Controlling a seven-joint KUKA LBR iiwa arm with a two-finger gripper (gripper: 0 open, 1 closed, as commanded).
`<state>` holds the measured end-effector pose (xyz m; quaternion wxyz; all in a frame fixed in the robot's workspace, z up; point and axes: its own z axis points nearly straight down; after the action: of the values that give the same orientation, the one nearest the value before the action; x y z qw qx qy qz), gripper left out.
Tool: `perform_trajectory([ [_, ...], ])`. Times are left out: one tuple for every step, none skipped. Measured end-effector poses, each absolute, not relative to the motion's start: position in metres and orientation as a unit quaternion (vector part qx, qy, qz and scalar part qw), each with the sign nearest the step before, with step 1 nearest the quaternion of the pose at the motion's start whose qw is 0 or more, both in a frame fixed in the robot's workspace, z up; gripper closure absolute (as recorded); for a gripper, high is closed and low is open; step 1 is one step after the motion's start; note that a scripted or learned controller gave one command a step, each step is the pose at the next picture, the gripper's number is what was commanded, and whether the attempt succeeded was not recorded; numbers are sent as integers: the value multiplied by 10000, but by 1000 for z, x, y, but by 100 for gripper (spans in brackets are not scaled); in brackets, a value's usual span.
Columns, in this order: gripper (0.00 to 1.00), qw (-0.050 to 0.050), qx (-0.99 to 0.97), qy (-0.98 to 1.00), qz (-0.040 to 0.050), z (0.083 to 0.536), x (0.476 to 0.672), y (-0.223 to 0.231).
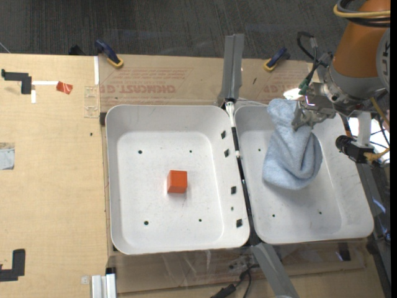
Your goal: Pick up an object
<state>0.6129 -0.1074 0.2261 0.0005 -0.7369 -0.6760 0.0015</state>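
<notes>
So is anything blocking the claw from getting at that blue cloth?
Nothing visible does. The gripper is already right at the top of the blue cloth in the right bin; the orange block lies apart in the left bin.

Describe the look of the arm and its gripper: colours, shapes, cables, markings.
The arm is a rounded, bulky cylinder, orange across its upper part with a grey section below it and a pale ring at the top edge. The gripper is a compact grey metal assembly with dark parts. Thin black cables loop beside the wrist. No lettering or markings can be made out on it.
</notes>
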Motion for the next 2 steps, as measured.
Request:
perform_trajectory([
  [100,-4,-7083,-7059,10,268,633,-117],
  [100,14,-6930,-7209,19,216,622,-68],
])
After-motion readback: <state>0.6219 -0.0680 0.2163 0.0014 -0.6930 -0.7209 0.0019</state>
